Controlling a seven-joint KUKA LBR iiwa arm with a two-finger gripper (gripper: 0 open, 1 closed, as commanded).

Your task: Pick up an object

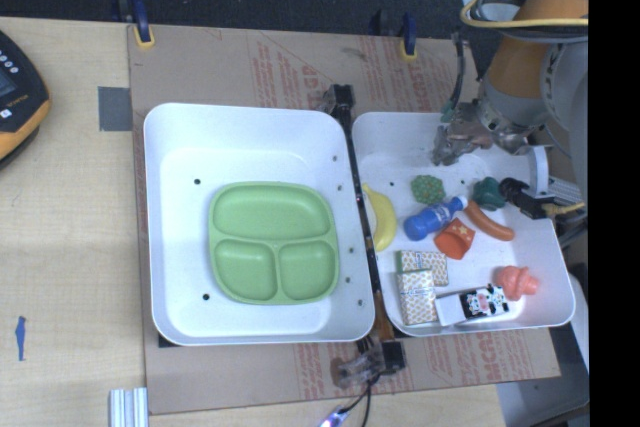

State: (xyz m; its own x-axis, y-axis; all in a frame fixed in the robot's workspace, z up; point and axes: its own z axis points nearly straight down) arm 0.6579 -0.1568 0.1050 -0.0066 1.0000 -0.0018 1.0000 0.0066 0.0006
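The arm's gripper [452, 143] hangs over the far end of the right bin [392, 133], low over bare white floor, with nothing visibly in its grasp; I cannot tell how it is set, since the wrist hardware blurs it. This looks like the approach, before any pick. The nearest candidates are the green lump [429, 188] just beside it and the blue bottle [432, 218] beyond, so the next move calls for sliding nearer and dropping squarely over one. The yellow banana [381, 218] is partly hidden against the bin's wall, and the arm's bulk is cut off.
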